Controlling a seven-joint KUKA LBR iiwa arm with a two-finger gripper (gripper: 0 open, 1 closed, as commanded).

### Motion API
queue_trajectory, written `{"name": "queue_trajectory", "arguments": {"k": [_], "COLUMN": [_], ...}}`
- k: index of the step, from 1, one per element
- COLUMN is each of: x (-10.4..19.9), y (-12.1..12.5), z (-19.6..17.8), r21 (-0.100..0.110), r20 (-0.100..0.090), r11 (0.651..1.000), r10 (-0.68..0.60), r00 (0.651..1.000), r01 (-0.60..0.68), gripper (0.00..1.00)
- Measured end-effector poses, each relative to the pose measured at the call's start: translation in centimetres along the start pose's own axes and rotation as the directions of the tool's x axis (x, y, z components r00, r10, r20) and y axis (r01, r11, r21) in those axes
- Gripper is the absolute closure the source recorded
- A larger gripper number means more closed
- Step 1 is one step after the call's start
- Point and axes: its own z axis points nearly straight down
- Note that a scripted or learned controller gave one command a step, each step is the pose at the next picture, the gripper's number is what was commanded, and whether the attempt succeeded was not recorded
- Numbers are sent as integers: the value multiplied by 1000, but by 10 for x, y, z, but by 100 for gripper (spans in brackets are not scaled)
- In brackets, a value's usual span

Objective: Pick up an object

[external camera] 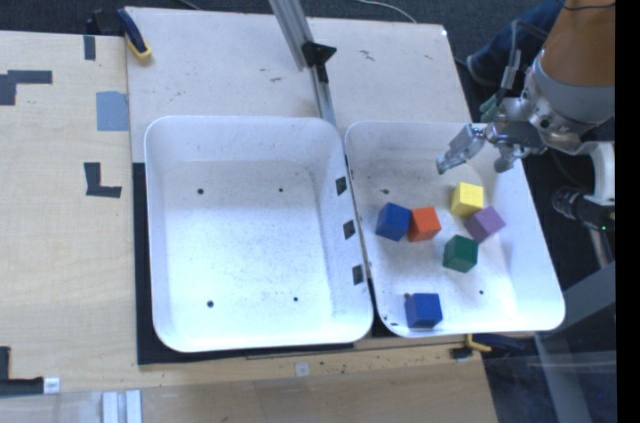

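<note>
Glossy white plastic bins (160,211) sit on a matt, pale wooden bench (50,241).

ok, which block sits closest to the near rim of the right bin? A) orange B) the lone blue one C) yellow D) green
B: the lone blue block lies by the near rim of the right bin, below the green, orange and yellow blocks, which cluster mid-bin.

The tool (478,147) hangs open-fingered over the right bin (540,296) near the table's right edge, above a yellow cube (466,199), purple cube (486,222), orange cube (425,223), green cube (460,253) and two blue cubes (393,221), beside the left bin (160,211).
</note>
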Motion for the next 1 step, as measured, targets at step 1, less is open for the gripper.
{"name": "queue_trajectory", "arguments": {"k": [1], "x": [10], "y": [-3], "z": [120], "r21": [9], "r20": [-2], "r11": [1000], "r10": [2], "r00": [1000], "r01": [-2], "gripper": [0]}}
